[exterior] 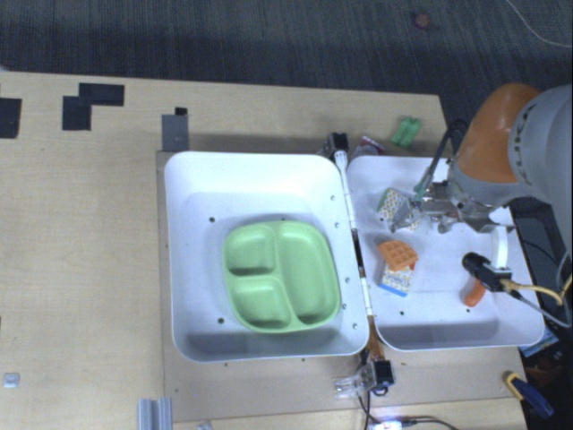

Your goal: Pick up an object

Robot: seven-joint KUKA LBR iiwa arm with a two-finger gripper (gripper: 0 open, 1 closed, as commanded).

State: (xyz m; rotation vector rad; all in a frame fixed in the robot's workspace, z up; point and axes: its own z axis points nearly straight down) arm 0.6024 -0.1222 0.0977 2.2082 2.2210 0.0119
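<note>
My pincer (414, 215) hangs low over the right bin (430, 325), beside a pale speckled block (389, 204) on its left. I cannot tell its opening. The orange waffle-like piece (397, 255) lies just below (toward the bin's near wall), well apart from the orange carrot-like piece (474, 293).

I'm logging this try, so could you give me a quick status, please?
Gripper low in right bin, beside speckled block. Nothing visibly held. Orange waffle piece nearby.
</note>
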